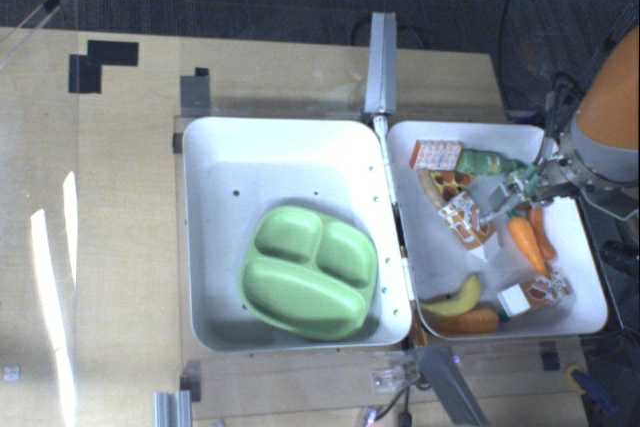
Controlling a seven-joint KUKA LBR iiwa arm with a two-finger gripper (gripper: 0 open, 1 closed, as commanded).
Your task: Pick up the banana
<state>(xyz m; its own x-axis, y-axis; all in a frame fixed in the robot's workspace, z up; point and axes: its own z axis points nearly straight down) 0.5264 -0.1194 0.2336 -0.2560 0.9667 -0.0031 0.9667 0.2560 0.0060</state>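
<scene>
Curved yellow banana (455,296) lies at the right white bin's (596,313) front edge; gripper (507,198) hovers mid-bin, finger state unclear.

A green plastic divided tray (310,270) lies in the left white bin (210,215). An orange carrot (527,246) lies in the right white bin (590,300), near small printed packets (436,155).

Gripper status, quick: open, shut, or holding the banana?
Gripper: cannot be told; it is over the right bin, apart from the banana.

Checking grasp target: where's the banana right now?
In the camera view the banana lies in the right bin, near its front-left corner, just behind an orange sausage-shaped item.
</scene>
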